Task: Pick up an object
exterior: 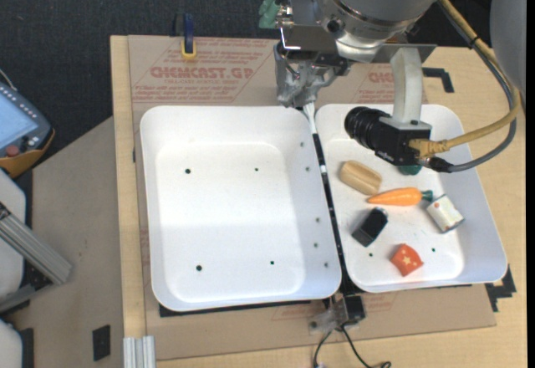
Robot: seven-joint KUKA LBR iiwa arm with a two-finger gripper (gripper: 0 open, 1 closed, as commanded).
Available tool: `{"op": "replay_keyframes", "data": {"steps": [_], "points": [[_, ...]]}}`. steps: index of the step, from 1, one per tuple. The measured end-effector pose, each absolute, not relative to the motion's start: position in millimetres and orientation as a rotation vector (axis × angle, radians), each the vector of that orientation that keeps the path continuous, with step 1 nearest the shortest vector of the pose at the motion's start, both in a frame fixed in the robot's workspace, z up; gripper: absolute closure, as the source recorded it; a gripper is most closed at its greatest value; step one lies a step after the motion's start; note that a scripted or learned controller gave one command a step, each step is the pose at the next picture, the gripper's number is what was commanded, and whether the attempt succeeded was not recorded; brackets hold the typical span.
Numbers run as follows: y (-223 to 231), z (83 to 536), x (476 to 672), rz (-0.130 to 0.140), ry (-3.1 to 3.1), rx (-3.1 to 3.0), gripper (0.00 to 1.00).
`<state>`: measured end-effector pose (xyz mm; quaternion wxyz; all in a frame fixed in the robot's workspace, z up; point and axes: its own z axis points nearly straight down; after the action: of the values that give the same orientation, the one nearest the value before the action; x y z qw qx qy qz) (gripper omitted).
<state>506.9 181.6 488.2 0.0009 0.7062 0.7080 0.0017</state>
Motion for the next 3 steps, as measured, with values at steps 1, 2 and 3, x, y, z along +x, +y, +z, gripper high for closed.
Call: {"op": "replay_keyframes", "data": {"steps": [1, 2, 3], "points": [[227.4, 454.9, 563.5, 0.003, 2.225, 2.216, 1.00], [224.8, 457.8, 561.5, 0.004, 2.222, 2.218, 0.00], [225.8, 468.8, 561.8, 0.011, 2.223, 2.215, 1.00]]}}
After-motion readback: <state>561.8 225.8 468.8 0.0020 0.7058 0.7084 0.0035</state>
